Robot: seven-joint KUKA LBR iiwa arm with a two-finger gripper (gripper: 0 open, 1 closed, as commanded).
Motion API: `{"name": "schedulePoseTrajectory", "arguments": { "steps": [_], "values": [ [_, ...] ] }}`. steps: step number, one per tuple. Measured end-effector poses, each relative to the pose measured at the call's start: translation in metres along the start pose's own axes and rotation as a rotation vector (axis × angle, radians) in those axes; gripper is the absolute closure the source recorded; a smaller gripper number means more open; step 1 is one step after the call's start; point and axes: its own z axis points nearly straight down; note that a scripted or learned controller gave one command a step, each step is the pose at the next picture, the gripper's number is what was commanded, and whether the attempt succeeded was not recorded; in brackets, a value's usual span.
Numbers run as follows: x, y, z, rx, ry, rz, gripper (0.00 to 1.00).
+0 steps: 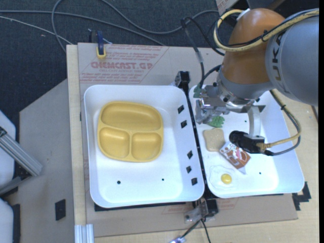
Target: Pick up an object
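Observation:
The right bin (283,135) holds several small things. A green leafy piece (218,120) lies at its upper left, partly under my gripper (206,110), which hangs low over that corner. Just below it lies a tan slice of toast (213,138). A red and white snack packet (236,156) sits to the right of the toast, and a small fried egg (226,177) rests near the bin's front edge. The wrist hides the back of the bin. I see nothing clearly held in the gripper.
The left bin (172,181) bears a yellow three-compartment plate (130,130). A ridge with black clips (191,135) divides the two bins, close to the gripper's left. Cables run across the dark floor behind the bench.

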Motion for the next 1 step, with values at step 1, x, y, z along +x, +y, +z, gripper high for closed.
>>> {"name": "schedulePoseTrajectory", "arguments": {
  "steps": [1],
  "values": [
    [0.0484, -0.0177, -0.0038, -0.001, 0.001, -0.002, 1.0]
  ]
}}
